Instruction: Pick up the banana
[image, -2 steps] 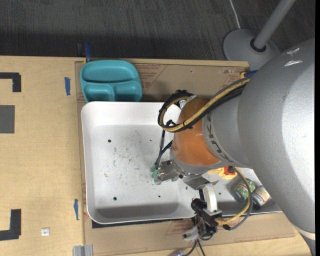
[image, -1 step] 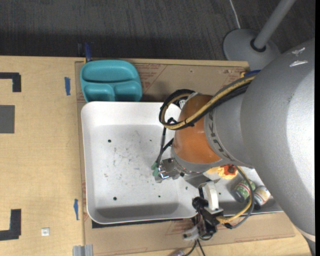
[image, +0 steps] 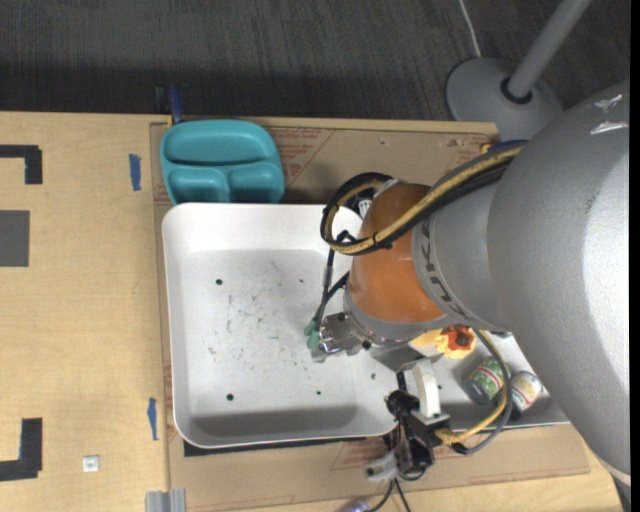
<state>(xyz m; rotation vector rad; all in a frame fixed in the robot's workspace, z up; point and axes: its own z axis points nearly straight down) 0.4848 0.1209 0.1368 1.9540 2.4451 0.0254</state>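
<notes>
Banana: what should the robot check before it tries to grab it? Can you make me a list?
1. Fruit easy to see: cannot tell; a yellow bit peeks out beside the arm, mostly hidden.
2. Arm lined up over it: cannot tell; the wrist blocks the spot beneath.
3. Room around it: not ok, probably; a can lies close by.
4. Teal tray out of the way: ok, it sits outside the left bin.
</notes>
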